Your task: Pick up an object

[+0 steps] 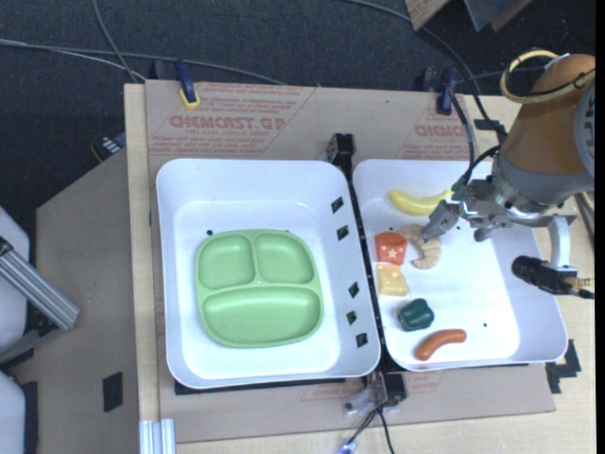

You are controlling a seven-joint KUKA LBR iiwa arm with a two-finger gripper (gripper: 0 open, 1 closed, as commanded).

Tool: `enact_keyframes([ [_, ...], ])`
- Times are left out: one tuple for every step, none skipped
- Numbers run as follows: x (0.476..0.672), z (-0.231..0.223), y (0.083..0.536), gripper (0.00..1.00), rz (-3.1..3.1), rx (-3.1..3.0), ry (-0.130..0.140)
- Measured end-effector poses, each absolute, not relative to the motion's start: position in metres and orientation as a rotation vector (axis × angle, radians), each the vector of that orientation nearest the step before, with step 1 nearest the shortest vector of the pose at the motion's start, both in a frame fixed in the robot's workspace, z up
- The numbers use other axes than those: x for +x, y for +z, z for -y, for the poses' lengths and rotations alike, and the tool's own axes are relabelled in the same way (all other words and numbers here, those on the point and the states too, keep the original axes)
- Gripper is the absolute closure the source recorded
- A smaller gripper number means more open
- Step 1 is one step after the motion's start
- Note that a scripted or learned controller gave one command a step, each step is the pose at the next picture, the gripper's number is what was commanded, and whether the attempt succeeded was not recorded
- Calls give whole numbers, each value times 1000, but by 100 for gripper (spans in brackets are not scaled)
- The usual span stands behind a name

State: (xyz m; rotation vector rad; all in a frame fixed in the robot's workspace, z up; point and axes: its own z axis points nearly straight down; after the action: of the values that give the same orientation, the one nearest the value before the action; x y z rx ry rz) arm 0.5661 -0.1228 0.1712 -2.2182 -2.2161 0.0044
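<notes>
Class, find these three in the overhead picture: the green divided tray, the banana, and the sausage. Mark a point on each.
green divided tray [258, 302]: camera view, left bin, floor of its large lower compartment.
banana [416, 200]: camera view, right bin, middle of its curved body.
sausage [440, 342]: camera view, right bin, middle of its length.

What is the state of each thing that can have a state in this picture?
Gripper: low over the right bin, fingers spread, nothing seen between them.
Banana: lying loose by the gripper.
Red block: lying loose.
Yellow block: lying loose.
Green toy: lying loose.
Sausage: lying loose.
Green tray: flat in the left bin, right side up.
</notes>
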Motion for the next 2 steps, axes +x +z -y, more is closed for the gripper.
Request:
enact_keyframes([
  [566, 125, 108, 0, 2215, -2217, 6],
  [565, 125, 84, 0, 2218, -2218, 3],
])
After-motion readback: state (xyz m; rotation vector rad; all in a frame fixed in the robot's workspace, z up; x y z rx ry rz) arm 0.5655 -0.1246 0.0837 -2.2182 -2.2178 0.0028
